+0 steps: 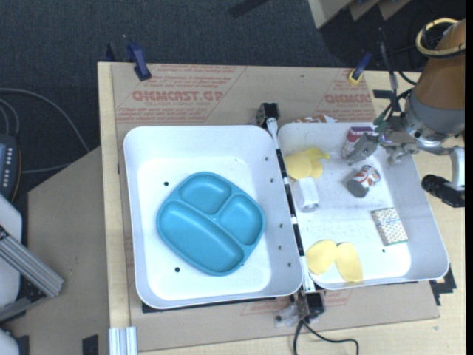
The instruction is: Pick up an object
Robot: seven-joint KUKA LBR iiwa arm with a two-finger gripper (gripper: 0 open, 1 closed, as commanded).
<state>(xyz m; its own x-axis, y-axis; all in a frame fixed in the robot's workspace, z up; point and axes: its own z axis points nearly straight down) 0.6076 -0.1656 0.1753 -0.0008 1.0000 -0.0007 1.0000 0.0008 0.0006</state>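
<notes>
Bright, even light falls from overhead. The two white bins [207, 143] wash out toward glare, strongest on the floor left of the gripper [362, 148]. Shadows are soft and short: a faint one under the blue divided plate [211, 222], far to the gripper's left, and a small dark one beside the can [363, 180] just below it. The dark carpet [111, 13] above stays dim. Focus is slightly soft throughout, with mild grain.

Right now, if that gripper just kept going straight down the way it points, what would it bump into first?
Probably the small can lying in the right bin, just below the gripper. Depth is hard to judge from this slanted view, so it could instead land on bare bin floor beside the can.
</notes>
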